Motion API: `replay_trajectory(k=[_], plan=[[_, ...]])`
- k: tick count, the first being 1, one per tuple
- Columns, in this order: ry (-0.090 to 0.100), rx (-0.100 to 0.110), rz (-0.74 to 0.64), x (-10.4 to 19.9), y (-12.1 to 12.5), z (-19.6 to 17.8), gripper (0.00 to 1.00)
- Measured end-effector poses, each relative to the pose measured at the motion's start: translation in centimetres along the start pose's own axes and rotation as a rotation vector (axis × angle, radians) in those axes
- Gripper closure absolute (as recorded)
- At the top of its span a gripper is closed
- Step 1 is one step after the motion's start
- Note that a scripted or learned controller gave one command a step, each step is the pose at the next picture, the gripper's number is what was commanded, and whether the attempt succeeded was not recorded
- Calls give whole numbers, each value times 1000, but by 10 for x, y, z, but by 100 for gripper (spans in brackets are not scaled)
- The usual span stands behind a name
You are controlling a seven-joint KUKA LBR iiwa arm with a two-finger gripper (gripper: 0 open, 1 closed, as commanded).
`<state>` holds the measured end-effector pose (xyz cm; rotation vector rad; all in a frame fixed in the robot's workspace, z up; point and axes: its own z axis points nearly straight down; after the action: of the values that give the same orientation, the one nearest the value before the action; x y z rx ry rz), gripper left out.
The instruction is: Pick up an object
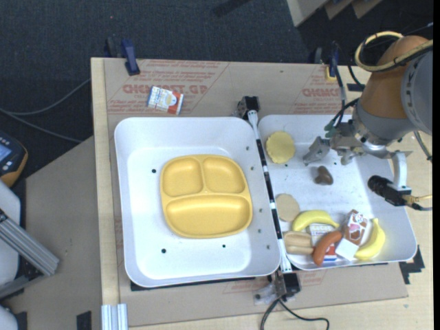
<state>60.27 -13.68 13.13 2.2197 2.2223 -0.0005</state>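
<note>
My gripper hovers over the upper middle of the right bin, its fingers spread open with nothing between them. Just below it lies a small brown lump, apart from the fingers. A pale yellow disc rests to the gripper's left, near the bin's left wall. Along the bin's front edge lie a tan cookie, a banana, a bread roll, a red sausage, a small red-and-white carton and a second banana.
The left bin holds a yellow three-part plate. A small red-and-white box lies on the bench behind the left bin. Blue clamps grip the bench's far edge.
</note>
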Motion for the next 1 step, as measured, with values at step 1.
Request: replay_trajectory(k=[1], plan=[[1, 7, 4, -21, -10, 46, 0]])
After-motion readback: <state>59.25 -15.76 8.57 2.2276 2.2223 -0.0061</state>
